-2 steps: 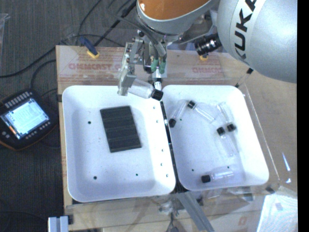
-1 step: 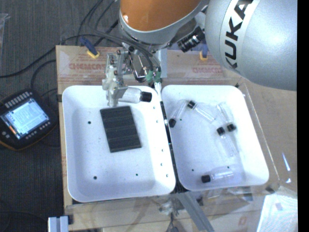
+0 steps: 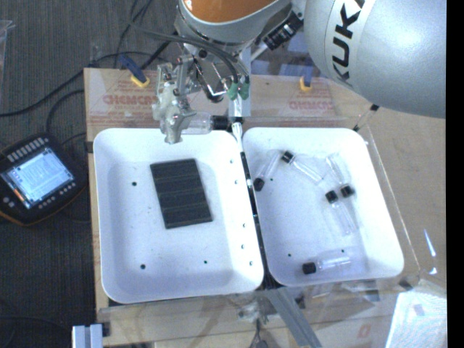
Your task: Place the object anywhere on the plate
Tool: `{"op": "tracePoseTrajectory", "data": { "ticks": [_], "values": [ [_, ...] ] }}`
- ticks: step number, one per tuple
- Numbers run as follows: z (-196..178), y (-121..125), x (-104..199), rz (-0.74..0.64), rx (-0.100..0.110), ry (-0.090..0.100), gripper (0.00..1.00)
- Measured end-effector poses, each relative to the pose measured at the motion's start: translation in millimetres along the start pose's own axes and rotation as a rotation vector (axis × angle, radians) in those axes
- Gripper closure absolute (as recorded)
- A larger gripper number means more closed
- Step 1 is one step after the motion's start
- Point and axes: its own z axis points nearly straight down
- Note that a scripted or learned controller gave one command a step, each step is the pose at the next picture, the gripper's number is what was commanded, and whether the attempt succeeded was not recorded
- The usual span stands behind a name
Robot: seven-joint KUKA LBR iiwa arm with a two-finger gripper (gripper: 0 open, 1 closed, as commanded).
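Note:
A dark ribbed rectangular plate (image 3: pixel 181 193) lies flat in the left white bin (image 3: pixel 116 216), a little left of its middle. My gripper (image 3: pixel 174 130) hangs over the far rim of that bin, just beyond the plate's far edge. A clear vial (image 3: pixel 206 125) with a black cap sticks out sideways to the right from between the fingers, its cap near the wall between the bins. The gripper looks shut on this vial.
The right bin (image 3: pixel 377 194) holds several clear black-capped vials, such as one at the far side (image 3: pixel 304 167) and one near the front (image 3: pixel 326 264). The arm's grey and orange body looms over the top right. A teach pendant (image 3: pixel 36 180) lies left of the bench.

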Motion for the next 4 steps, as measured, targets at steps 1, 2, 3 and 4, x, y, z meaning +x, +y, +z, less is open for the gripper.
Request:
{"op": "tracePoseTrajectory", "data": {
  "ticks": [1, 2, 3, 4],
  "values": [
    [0, -3, -10, -0.105, 0.001, 0.000, 1.00],
    [58, -6, -19, -0.307, -0.001, 0.002, 1.00],
    [102, -9, -29, -0.460, -0.002, 0.002, 1.00],
    [45, -12, -15, -0.527, -0.001, 0.000, 1.00]
  ]
}}
